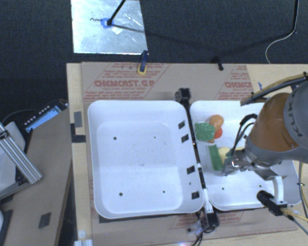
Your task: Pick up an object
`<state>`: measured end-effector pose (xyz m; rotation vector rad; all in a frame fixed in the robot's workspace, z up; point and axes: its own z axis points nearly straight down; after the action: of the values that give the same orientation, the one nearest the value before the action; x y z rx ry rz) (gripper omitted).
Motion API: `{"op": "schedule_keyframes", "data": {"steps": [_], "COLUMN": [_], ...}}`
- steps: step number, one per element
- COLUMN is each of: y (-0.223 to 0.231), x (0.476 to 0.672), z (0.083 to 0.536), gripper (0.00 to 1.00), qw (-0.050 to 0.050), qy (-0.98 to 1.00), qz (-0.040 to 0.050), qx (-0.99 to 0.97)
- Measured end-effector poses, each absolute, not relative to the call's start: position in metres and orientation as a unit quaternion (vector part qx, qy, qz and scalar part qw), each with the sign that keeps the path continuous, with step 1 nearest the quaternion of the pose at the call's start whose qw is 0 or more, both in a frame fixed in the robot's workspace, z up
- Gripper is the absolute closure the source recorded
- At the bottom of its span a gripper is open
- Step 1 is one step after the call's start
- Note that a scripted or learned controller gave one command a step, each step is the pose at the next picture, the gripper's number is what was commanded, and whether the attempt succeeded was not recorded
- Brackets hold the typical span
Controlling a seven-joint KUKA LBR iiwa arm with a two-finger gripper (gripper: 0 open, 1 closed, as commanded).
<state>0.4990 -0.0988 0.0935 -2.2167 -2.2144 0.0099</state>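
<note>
2 white bins sit side by side on the bench, and all the toys are in the right bin (232,195). The left bin (140,156) is at 9 o'clock from it. In the right bin, near its wall at 9 o'clock, lie a green block (205,132), an orange ball (215,121), a red ball (218,133), a long green stick (214,157) and a small yellow thing (224,153). The arm (278,131) comes in from 3 o'clock, and its gripper (232,164) is low, just beside the yellow thing and the stick. I cannot tell how the jaws stand, and nothing looks lifted, so I think this is the reaching step. Next the gripper should close on 1 toy and go straight up.
</note>
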Motion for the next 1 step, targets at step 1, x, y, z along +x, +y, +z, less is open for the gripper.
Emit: {"op": "schedule_keyframes", "data": {"steps": [1], "y": [-0.1791], "x": [0.5359], "z": [0.0843], "gripper": [1.00], "qw": [-0.003], "qy": [-0.706], "qz": [0.0004], "qx": [-0.708]}}
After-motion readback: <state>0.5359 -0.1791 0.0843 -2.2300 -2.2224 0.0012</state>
